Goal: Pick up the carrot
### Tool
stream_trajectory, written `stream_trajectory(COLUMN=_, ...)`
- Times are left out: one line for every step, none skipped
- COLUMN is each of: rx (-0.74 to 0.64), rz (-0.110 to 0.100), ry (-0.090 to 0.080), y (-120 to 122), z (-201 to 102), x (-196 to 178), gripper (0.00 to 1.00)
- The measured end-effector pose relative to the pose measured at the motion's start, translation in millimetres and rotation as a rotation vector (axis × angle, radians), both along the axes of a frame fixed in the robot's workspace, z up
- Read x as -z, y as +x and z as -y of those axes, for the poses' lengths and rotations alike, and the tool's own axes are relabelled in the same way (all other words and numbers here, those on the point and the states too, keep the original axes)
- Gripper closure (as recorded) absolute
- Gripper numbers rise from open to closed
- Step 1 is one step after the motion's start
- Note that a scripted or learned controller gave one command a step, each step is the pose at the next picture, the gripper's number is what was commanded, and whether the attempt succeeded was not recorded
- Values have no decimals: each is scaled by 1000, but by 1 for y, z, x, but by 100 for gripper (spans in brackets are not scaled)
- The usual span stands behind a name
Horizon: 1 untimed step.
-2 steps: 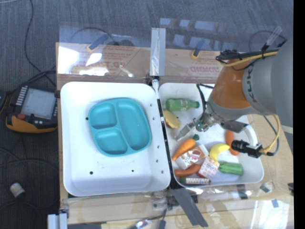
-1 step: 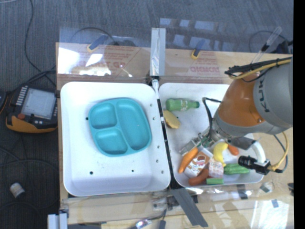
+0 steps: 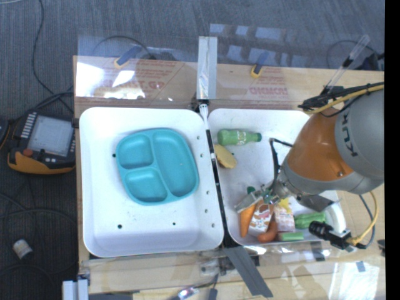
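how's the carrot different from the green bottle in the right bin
The small orange carrot is tapered; the green plastic bottle is rounded with a pale label band. The carrot lies at the near end of the bin, packed against a cluster of items; the bottle lies on its side at the far end, apart from that pile. Both rest inside the right white bin.

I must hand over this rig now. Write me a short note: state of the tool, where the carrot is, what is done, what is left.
Tool: low in the right bin, over the food pile; its grip state cannot be read.
Carrot: lying in the right bin's near part, at the pile's left edge, beside a red-and-white packet.
Teal plate: in the left bin.
Done: arm has reached the pile.
Left: grasp the carrot and lift it.
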<state>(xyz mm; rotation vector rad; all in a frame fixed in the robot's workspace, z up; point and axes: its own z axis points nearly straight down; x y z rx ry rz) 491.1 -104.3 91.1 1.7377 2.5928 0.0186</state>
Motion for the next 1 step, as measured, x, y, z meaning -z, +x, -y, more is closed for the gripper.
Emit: stream_trajectory(rx=398, rz=-5, ry=10, y=-1, z=3, x=1, gripper=0)
